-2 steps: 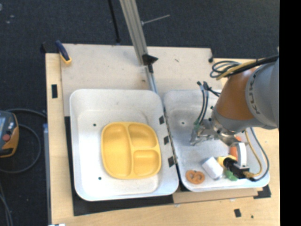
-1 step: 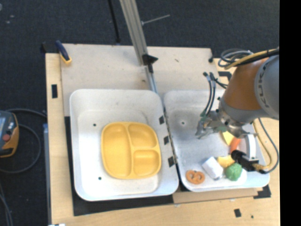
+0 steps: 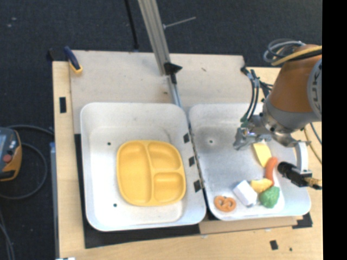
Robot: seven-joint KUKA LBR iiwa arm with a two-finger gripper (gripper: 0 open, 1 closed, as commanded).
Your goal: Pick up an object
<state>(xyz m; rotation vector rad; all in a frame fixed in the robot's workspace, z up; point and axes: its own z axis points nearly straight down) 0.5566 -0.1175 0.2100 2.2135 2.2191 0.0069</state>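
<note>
bins side by side on the pale wooden surface: the left shallow white bin carries a yellow plastic tray with three compartments, lying flat near its middle. the right shallow white bin holds a cluster of small things in its near right corner: a pale yellow block beside an orange carrot-shaped piece, a small yellow lump, a green leafy toy, a white rectangular block and an orange pretzel-shaped piece close to the near rim. the grey arm with the orange band reaches over the right bin, and its hand hangs low just left of the pale yellow block; whether the hand is open or closed cannot be told from here, and nothing shows gripped in it
</note>
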